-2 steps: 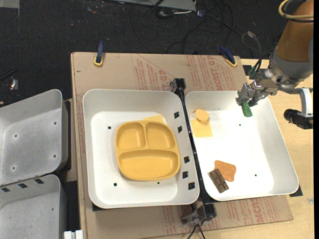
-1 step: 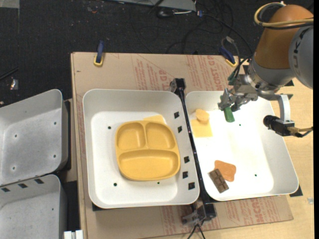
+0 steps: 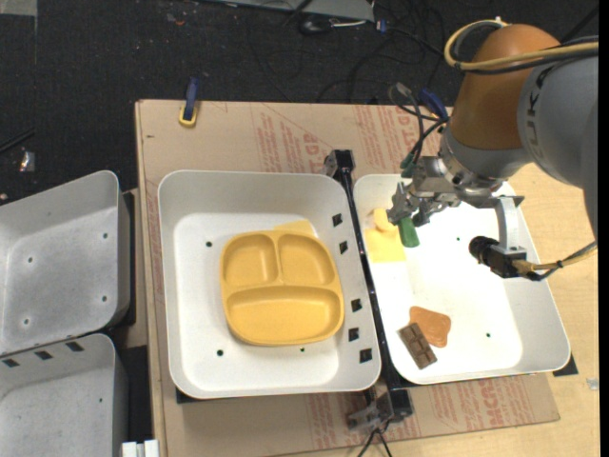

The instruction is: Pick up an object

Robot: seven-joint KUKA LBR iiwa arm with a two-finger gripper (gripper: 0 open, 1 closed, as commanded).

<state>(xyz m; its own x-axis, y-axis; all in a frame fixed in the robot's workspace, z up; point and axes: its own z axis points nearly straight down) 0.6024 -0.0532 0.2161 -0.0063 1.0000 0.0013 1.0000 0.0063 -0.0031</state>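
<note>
Nearest to me, at the front edge of the surface (image 3: 247,417), a small dark clamp (image 3: 381,409) sits just below the seam between the two bins. In the right bin (image 3: 533,336), toward its near side, I see a brown block (image 3: 417,344) lying at a slant, touching an orange piece (image 3: 433,324) just behind it. Farther back, by that bin's left wall, lies a yellow sponge (image 3: 385,243), with a small pale yellow object (image 3: 382,220) just behind it. A black fitting (image 3: 492,252) on a white bracket sits over the right part of the same bin, with a cable running off to the right.

The left bin (image 3: 186,284) holds a yellow divided tray (image 3: 282,288), with a pale yellow sheet (image 3: 297,228) peeking out at the tray's far edge.

The end effector (image 3: 409,212) is over the far left corner of the right bin, above the sponge, and a green object (image 3: 407,231) shows at its tip. I cannot tell whether it is clenched or released, nor whether the green object is gripped. Behind it rises the arm (image 3: 561,93), with its orange band.

Farther left, off the surface, lie two grey perforated lids (image 3: 57,246). At the far edge of the surface a blue and yellow clip (image 3: 189,108) stands, and beyond it cables trail over the dark floor (image 3: 86,46).
</note>
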